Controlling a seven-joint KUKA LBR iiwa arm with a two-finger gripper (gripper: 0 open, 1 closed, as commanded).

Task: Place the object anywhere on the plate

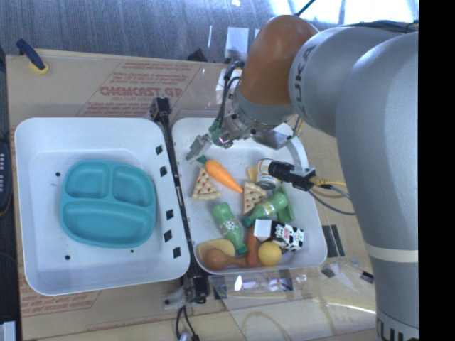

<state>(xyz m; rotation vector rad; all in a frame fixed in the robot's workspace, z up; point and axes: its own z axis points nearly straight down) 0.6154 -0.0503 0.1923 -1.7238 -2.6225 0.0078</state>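
Toy orange plastic carrot with a green top [221, 175] lies in the right white bin [311, 212] among other toy foods, just below the two-finger gripper [201, 145], whose jaws hang apart with nothing between them, while the turquoise divided plastic plate [108, 202] sits in the left white bin [32, 144].

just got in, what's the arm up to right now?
The gripper hangs over the upper left corner of the right bin, just above the toy carrot, with nothing between its fingers. The toy food is piled in that bin. The blue plate sits in the left bin with nothing on it.
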